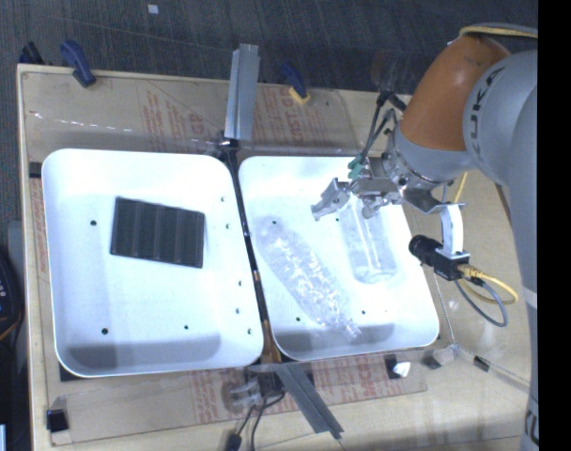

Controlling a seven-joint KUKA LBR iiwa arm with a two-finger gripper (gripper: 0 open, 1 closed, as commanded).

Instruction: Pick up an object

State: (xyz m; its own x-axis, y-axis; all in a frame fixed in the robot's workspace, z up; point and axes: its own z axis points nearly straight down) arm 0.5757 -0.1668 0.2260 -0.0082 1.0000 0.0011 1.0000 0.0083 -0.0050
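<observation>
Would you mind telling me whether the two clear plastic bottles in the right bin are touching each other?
Apart. The camera view shows the crumpled clear bottle lying diagonally and the smoother clear bottle to its right, with bare white bin floor between them.

Two white bins (51, 252); one dark ribbed rectangular pad (158, 232) at nine o'clock; two clear plastic bottles (304, 272), right bin.

Light: bright and even from above; the two white bins (135, 336) (408, 322) are the brightest areas.
Glare: the bin floors wash out to near pure white, and faint sheen streaks cross the worktop (126, 111).
Shadows: soft grey bands lie inside the bins' near walls.
Surround: the floor (267, 7) past the worktop is dim.
Focus: slightly soft and grainy; the clear bottles (304, 275) (368, 244) blend into the white.
</observation>
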